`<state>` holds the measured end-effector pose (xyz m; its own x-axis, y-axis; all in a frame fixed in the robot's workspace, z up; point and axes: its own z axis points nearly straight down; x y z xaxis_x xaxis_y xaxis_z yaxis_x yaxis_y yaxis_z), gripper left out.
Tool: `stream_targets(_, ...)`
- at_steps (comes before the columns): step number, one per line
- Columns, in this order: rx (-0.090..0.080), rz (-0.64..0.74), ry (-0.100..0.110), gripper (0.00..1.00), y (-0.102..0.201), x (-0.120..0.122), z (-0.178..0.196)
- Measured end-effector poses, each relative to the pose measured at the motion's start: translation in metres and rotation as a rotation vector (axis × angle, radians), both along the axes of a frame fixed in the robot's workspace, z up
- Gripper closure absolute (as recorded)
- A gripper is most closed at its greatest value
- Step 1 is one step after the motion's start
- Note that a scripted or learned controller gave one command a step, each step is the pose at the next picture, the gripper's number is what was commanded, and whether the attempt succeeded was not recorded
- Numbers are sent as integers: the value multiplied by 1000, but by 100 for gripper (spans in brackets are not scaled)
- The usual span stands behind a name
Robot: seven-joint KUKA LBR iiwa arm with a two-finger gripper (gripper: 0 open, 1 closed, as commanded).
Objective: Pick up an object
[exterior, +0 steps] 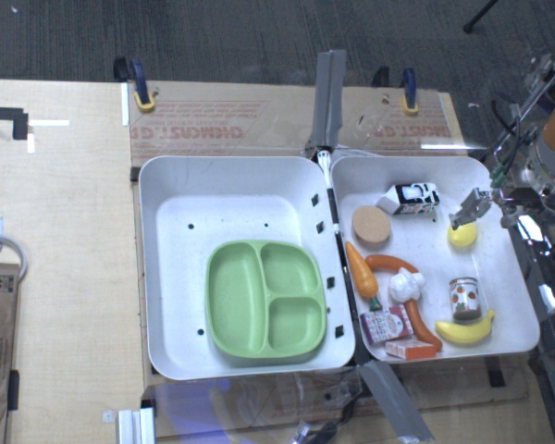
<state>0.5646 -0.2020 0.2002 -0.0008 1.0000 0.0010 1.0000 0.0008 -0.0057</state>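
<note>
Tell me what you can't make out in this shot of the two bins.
- Gripper: too small and blurred above the lemon to tell whether it is open or touching.
- Arm: cut off by the right edge.
- Can label: too small to read.
- Red packet: print unreadable, partly under the sausage.

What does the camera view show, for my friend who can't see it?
A robot gripper hangs just above a lemon in the right white bin, which also holds a banana, a carrot, a can and other toy food. The left bin holds a green divided plate.
</note>
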Motion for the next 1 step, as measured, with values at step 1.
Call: stream_targets(1, -2, 86, -4, 0, -20, 24, 38)
